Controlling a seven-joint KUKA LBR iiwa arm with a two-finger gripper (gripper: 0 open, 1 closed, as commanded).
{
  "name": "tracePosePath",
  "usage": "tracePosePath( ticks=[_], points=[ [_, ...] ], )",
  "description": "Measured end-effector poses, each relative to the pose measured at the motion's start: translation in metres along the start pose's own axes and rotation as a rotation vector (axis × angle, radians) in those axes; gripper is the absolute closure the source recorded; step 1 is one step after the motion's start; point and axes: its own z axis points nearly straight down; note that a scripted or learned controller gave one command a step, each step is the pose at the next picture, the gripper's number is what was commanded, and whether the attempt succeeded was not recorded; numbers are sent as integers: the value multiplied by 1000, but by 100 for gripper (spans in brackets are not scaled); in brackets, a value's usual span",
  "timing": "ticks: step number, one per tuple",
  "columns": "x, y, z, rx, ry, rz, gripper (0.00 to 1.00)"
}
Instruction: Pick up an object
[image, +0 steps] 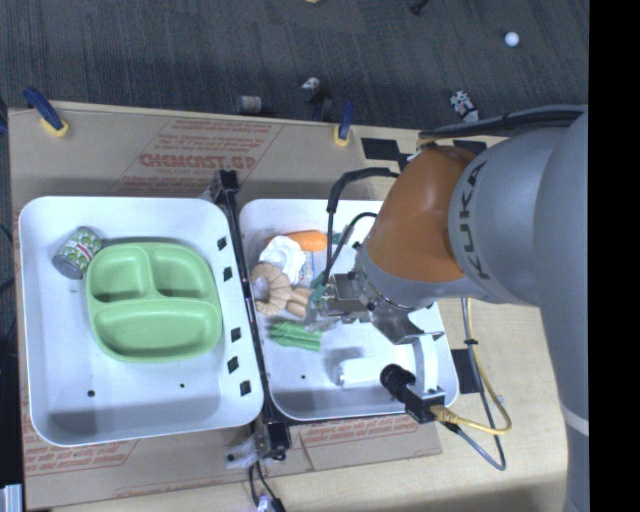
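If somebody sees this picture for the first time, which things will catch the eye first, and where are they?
The big grey arm with its orange band fills the right side, reaching down over the right bin. In the left bin lies a light green divided tray, with a small can at its upper left corner. Beside the gripper, the right bin holds a jumble of small items, among them an orange piece and a green piece.

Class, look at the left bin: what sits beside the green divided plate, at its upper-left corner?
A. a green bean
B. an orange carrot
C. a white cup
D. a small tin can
D: a small tin can lies by the upper-left corner of the green divided plate in the left bin.
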Motion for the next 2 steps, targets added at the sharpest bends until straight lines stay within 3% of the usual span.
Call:
tracePosePath(
  ticks=[1, 2],
  points=[
    [-42, -2, 25, 6, 0, 1, 100],
    [-105, -2, 10, 3, -1, 3, 100]
  ],
)
